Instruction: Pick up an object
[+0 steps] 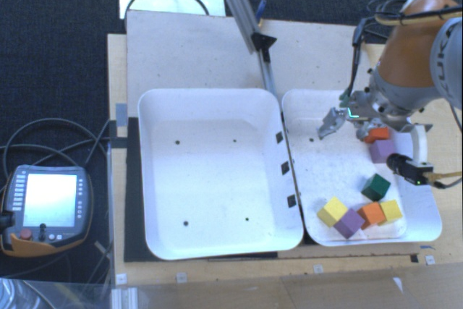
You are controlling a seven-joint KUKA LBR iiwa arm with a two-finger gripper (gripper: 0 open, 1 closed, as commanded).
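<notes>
The gripper (pixel 354 125) hangs over the right bin (pixel 318 177); whether its fingers are apart cannot be told. Just beside it lie an orange block (pixel 377 134) and a purple block (pixel 382 150). Nearer the front sit 5 more blocks, including a green block (pixel 375 187). The left bin (pixel 155 155) sits alongside.

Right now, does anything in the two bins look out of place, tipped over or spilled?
Nothing stands out. The blocks all lie inside the right bin: a cluster near its front edge, yellow block, purple block, orange block, with a green block just behind. No block lies outside the bins.
</notes>
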